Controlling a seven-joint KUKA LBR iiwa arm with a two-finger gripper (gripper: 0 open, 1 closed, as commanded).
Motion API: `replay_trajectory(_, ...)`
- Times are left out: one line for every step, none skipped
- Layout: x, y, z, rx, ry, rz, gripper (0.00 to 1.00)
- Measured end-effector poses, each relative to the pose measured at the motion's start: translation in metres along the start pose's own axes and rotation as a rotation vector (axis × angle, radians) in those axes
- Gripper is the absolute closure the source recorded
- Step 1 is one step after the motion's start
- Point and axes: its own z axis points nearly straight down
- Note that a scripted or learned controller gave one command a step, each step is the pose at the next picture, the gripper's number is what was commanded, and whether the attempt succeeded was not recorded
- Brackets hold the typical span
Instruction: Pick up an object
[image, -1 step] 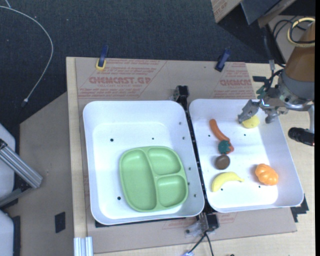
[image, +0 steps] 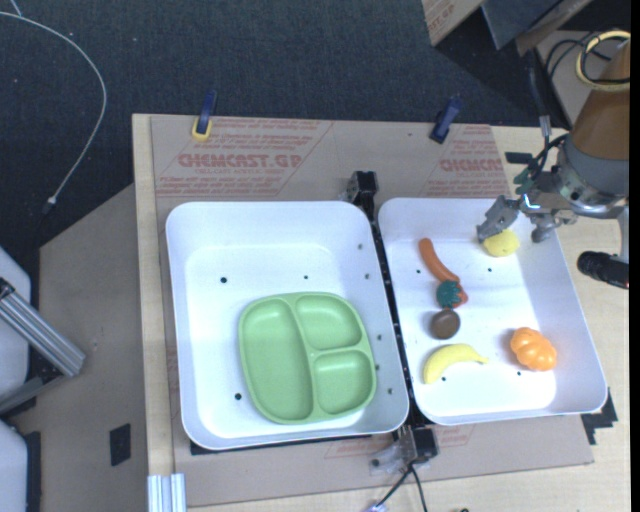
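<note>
The pincer (image: 519, 222) sits at the upper right of the frame, fingers spread, straddling a yellow lemon (image: 501, 243) at the top of the right bin (image: 570, 330). Lower in this bin lie 1 carrot (image: 435, 260), 1 teal ball (image: 450, 293), 1 brown ball (image: 445, 323), 1 banana (image: 451, 361) and 1 orange pepper (image: 533, 348). The left bin (image: 200, 300) holds 1 green divided plate (image: 305, 355).

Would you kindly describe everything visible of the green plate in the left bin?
The plate is pale green, looks like matte plastic, and is a rounded rectangle with raised ridges splitting it into three compartments: one long one on the view's left and two smaller ones on the right. It lies flat, right side up, slightly rotated, on the floor of the left bin, toward its near right corner. Nothing lies in it, and it touches only the bin.
</note>
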Motion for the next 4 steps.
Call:
replay_trajectory(-0.006,0.004,0.043,0.002,0.0,0.001,0.0)
replay_trajectory(-0.003,-0.004,0.089,0.006,0.001,0.001,0.0)
replay_trajectory(-0.003,-0.004,0.118,0.004,0.001,0.0,0.0)
replay_trajectory(-0.003,-0.003,0.105,-0.001,0.0,0.0,1.0)
